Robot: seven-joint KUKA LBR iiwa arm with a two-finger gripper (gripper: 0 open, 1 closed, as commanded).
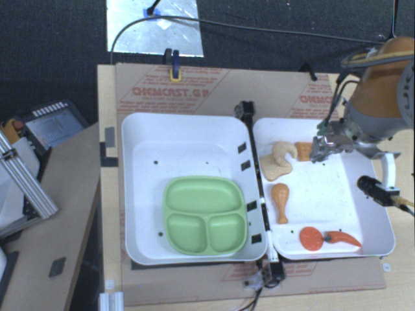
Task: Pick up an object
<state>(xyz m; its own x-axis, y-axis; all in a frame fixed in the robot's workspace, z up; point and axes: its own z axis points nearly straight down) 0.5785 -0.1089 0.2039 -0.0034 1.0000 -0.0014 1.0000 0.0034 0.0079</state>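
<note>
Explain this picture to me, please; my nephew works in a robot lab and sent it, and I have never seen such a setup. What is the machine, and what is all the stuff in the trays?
The camera looks down at a slant on a bench with two shallow white bins side by side. The grey and orange shape at the right is a robot arm; its gripper hangs low over the far part of the right bin, beside an orange block. I cannot tell whether it holds anything.

The right bin holds toy food: a beige lump, a chicken drumstick, a tomato and a carrot. The left bin holds a green divided plate.

Its job is to pick up one object.
</note>
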